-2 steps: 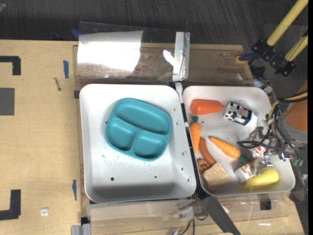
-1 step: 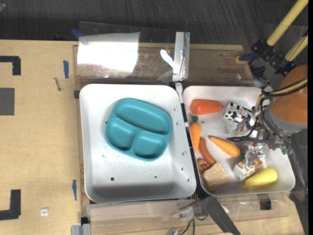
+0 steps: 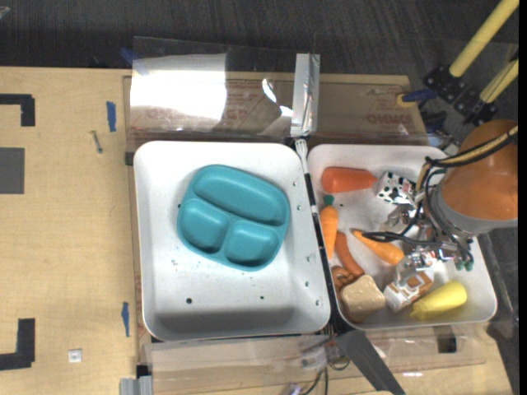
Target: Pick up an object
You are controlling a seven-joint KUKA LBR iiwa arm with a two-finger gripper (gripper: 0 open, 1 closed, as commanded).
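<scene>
While the arm (image 3: 486,179) hangs low over the right bin (image 3: 486,307), its gripper (image 3: 416,257) sits among wires and hardware near the bin's middle, and I cannot tell how it is set or whether anything is caught in it. The step in hand looks like the descent or the grasp itself, with nothing visibly lifted.

Candidates crowd this bin. A carrot (image 3: 328,230) lies along the left wall, with a second orange piece (image 3: 350,261) just beside it toward the front. A fatter orange piece (image 3: 347,178) lies near the back left corner. A tan block (image 3: 362,295) sits at the front left, a yellow piece (image 3: 439,299) toward the front right corner, and a small white-and-orange item (image 3: 405,289) between those two, right under the wrist hardware. An orange wedge (image 3: 380,247) lies near the centre, just left of the gripper. The left bin (image 3: 156,220) bears a teal tray (image 3: 233,215), well apart from the arm.

Judging by position, the wedge or the white-and-orange item is the likeliest target. The next move calls for a firm close on one piece alone, then a straight lift clear of the neighbours; the crowding makes a glancing or double catch a real risk.
</scene>
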